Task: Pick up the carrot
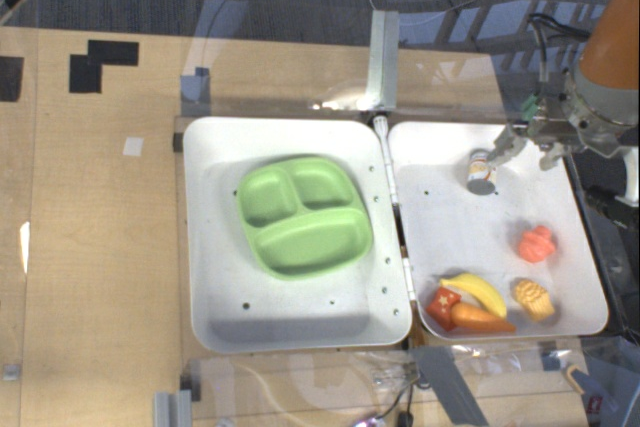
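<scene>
Poised over the right white bin [590, 245], two-finger gripper [530, 143] with jaws seemingly apart and empty; short orange plastic carrot [480, 319] at the near edge, touching red strawberry [443, 302] and yellow banana [478, 291]: best approached from above, lengthwise, avoiding neighbours.

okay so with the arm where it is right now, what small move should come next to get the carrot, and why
Probably carry the gripper toward the right bin's near edge: it sits at the far side, while the carrot lies at the near edge beside the banana.
</scene>
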`<state>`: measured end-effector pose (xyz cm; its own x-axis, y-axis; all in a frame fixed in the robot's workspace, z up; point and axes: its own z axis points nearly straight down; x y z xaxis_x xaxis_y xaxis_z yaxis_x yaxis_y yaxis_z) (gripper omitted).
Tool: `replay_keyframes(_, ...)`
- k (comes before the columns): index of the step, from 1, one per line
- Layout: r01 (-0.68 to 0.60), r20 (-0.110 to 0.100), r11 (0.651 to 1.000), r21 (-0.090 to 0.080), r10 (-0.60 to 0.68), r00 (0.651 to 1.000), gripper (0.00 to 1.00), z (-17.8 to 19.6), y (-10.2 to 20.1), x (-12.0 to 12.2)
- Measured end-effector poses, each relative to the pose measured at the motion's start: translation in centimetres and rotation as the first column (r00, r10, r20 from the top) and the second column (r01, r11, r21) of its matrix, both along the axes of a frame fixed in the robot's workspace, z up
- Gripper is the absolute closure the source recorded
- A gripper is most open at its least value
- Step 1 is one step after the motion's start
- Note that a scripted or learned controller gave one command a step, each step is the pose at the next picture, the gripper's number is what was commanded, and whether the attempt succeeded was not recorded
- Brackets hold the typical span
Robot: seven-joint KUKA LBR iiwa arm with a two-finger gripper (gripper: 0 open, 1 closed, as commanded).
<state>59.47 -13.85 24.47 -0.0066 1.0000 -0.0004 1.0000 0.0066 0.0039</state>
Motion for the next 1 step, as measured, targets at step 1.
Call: replay_keyframes(1, -0.005, 0.005, 1.0, 0.0, 0.005, 1.0, 1.0, 1.16, 0.11, 0.17)
